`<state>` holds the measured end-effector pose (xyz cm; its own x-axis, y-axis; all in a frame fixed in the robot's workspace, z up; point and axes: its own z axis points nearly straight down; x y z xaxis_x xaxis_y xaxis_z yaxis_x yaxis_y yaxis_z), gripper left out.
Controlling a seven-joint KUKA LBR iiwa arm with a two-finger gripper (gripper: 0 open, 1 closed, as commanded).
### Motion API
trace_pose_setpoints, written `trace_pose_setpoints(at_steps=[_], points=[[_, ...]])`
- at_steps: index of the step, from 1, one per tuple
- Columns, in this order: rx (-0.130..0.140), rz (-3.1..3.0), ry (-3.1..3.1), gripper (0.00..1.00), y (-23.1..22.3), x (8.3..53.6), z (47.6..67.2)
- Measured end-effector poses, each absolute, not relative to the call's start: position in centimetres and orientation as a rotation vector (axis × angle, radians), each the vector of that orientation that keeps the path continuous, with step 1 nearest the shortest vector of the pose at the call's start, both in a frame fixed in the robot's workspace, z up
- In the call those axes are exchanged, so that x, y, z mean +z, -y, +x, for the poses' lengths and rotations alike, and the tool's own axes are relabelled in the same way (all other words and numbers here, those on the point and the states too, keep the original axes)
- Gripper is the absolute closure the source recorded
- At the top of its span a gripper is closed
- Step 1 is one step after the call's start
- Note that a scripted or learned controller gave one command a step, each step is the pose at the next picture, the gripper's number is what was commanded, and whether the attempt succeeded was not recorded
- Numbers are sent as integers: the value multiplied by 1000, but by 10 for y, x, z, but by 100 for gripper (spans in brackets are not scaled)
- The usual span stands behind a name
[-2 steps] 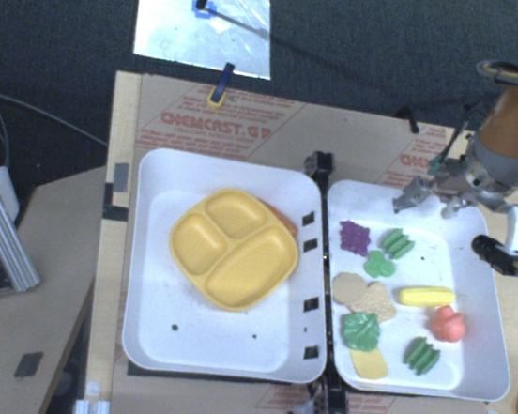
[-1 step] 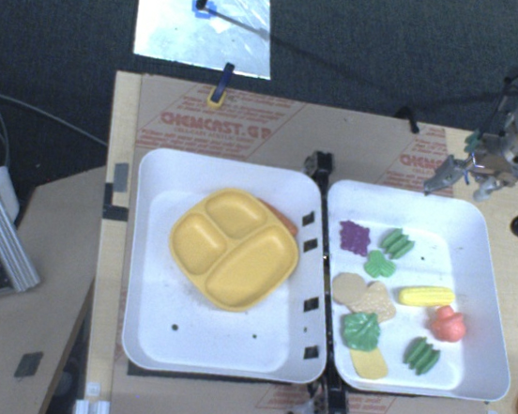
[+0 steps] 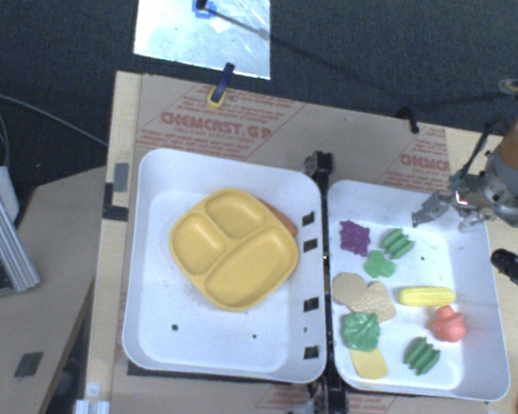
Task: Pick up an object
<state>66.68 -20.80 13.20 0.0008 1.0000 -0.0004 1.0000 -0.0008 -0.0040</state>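
Green pieces (image 3: 396,243): nearest toys, just below-left of the gripper (image 3: 449,213).
Gripper: above right bin (image 3: 494,360), nothing between its fingers; spread cannot be told.

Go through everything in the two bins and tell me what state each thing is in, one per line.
yellow divided plate: upright in the left bin, compartments bare
purple grapes: lying loose in the right bin
yellow corn: lying on its side
red fruit: loose, untouched
claw: above the right bin's far edge, holding nothing
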Motion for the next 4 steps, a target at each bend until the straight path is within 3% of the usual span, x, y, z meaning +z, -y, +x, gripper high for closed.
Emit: trace_pose_setpoints(at_steps=[1, 2, 3, 4], points=[[3, -2220, 2219, 0, 207, 116, 619], [-7, -2211, 2236, 0, 134, 84, 672], [-7, -2217, 2232, 0, 114, 123, 670], [-13, -2230, 2235, 0, 116, 94, 629]])
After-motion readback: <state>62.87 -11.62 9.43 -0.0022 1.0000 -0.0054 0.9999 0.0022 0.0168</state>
